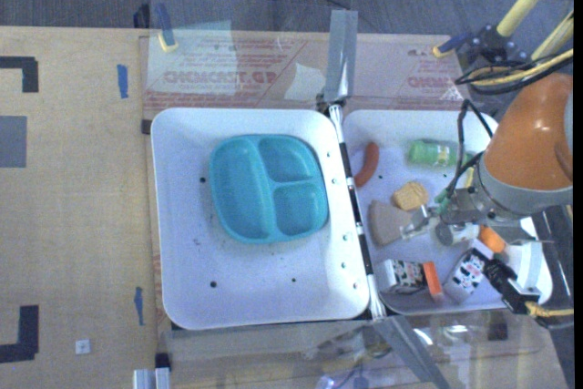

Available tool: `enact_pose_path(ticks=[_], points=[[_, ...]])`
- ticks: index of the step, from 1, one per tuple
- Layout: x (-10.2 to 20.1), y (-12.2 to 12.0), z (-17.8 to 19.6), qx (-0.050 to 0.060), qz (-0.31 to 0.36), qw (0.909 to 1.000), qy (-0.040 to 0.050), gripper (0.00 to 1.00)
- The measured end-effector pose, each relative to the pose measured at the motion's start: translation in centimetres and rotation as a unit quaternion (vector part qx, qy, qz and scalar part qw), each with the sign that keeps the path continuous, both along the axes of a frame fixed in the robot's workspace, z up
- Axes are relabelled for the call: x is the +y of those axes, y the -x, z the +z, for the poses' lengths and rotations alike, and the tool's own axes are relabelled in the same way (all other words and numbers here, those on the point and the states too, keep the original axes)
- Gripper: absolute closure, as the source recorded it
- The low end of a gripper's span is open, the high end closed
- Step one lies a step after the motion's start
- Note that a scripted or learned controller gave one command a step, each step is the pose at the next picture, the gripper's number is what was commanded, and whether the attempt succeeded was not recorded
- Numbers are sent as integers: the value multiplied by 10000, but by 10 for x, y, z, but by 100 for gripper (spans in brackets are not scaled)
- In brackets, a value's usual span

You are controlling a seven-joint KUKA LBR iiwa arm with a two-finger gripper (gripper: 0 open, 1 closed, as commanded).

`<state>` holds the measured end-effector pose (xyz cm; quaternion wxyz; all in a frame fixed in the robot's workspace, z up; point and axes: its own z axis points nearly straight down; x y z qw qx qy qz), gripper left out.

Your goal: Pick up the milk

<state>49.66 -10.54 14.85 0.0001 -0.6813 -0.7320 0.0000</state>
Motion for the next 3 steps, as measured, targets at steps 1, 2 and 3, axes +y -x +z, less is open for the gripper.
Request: enact_pose_path(ticks=[1, 2, 3], points=[[-41, 17, 50, -9, -1272, 9919, 5, 0], [-13, 17, -54, -3, -1118, 9937, 2, 0], [71, -45, 36, 5, -1525, 9883, 0, 0]])
